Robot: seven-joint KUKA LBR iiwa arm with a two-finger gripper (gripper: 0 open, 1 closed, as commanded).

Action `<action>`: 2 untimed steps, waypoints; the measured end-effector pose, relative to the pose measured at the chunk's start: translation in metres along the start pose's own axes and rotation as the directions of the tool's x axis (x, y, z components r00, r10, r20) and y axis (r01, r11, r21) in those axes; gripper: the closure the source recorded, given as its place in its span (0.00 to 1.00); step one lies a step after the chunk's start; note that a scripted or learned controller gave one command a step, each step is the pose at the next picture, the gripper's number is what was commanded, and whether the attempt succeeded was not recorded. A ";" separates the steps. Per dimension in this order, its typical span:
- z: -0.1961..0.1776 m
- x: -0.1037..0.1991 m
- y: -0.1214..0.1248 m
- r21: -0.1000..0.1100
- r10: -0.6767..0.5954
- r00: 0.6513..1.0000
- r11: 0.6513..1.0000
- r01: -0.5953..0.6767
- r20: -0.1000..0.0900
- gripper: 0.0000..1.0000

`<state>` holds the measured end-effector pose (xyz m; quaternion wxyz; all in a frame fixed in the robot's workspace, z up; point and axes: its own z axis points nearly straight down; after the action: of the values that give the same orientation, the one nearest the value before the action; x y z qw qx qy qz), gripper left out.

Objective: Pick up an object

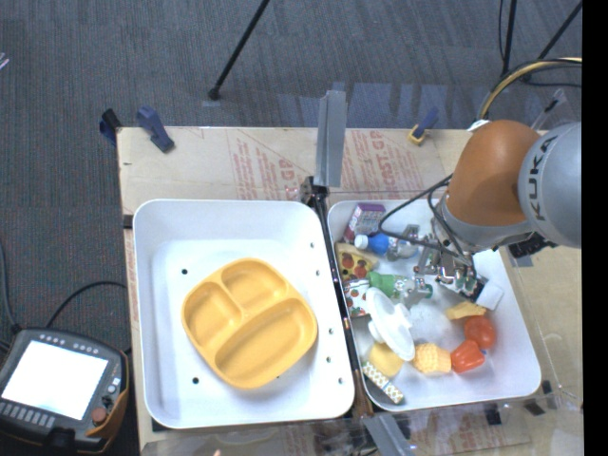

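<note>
light: even, bright | shadows: soft | focus: slightly soft | glare: none

Arm (532, 183): grey, orange band above the wrist, reaching in from the right.
Gripper (439, 275): lowered, pointing down-left.

You look down from high above, tilted, on two shallow white plastic bins (237, 218); the floor lies beyond.

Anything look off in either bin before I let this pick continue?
Nothing looks damaged or spilled. The yellow divided plate lies flat but askew in the left bin. The right bin holds a crowded, overlapping jumble of small items under the gripper.
</note>
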<state>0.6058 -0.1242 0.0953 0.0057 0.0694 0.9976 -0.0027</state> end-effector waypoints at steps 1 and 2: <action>0.007 -0.002 -0.077 -0.004 0.029 1.000 1.000 -0.029 -0.008 0.00; 0.008 0.027 -0.021 -0.005 -0.053 0.999 0.999 0.053 -0.012 0.00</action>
<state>0.5764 -0.1409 0.0872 0.0000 0.0430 0.9991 0.0001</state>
